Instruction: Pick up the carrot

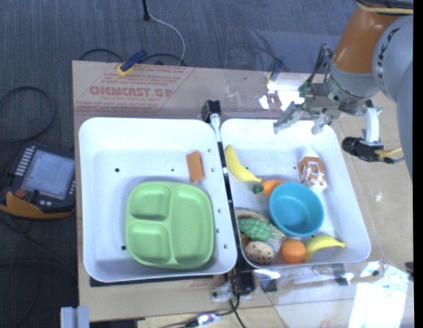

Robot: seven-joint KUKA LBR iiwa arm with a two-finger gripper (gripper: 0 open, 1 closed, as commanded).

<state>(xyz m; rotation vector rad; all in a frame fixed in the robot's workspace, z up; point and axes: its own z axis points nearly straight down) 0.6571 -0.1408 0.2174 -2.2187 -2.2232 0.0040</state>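
The carrot (pixel 268 186) lies in the right bin (pixel 348 183), near its middle, and much of it is hard to read: its orange body pokes out from under the rim of a blue bowl (pixel 296 209) that touches it, and its green leafy end is tucked against the lower tip of a banana (pixel 240 166). How long the carrot is under the bowl cannot be told.

The pincer (pixel 303 118) hangs over the far edge of the right bin, well apart from the carrot. Its two fingers stand spread apart with nothing between them. The grey arm with its orange band (pixel 361 33) enters from the right and is cut off at the top corner.

Other things crowd the near end of the right bin: a second banana (pixel 325 244) partly tucked under the bowl, an orange (pixel 293 251), a green knobbly item (pixel 257 230) and a speckled brown one (pixel 259 252), which overlap so their outlines blur. A small carton (pixel 311 171) stands by the bowl's far side.

The left bin (pixel 102 183) holds a green divided tray (pixel 171 224) and a small orange block (pixel 195 167) near the dividing wall. The tabletop (pixel 129 91) carries printed lettering, partly hidden by the bins.
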